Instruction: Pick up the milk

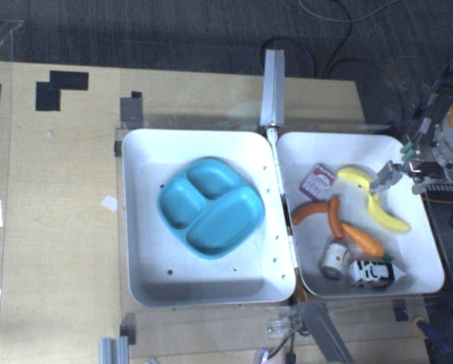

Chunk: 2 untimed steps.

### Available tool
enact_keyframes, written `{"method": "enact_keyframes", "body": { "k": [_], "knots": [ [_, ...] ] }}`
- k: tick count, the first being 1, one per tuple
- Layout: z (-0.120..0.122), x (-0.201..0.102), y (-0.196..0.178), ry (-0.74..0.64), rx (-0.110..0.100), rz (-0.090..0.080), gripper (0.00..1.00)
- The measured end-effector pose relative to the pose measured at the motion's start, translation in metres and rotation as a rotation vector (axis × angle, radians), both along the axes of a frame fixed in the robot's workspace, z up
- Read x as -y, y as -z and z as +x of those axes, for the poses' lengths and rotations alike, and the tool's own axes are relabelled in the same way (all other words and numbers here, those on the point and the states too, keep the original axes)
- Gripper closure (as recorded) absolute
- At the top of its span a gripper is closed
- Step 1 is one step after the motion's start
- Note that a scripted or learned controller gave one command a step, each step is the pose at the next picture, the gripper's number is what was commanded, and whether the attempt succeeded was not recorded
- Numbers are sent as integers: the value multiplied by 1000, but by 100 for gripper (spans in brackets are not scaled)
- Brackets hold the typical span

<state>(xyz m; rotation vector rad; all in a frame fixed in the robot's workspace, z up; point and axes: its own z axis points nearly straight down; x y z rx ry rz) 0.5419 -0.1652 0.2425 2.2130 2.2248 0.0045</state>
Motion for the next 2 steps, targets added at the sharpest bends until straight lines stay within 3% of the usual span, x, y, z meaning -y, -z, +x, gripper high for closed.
{"method": "enact_keyframes", "body": {
  "k": [1,2],
  "knots": [
    [-47,-64,138,222,-2,2,0],
    [-26,-156,58,492,-2,4,0]
  ]
}}
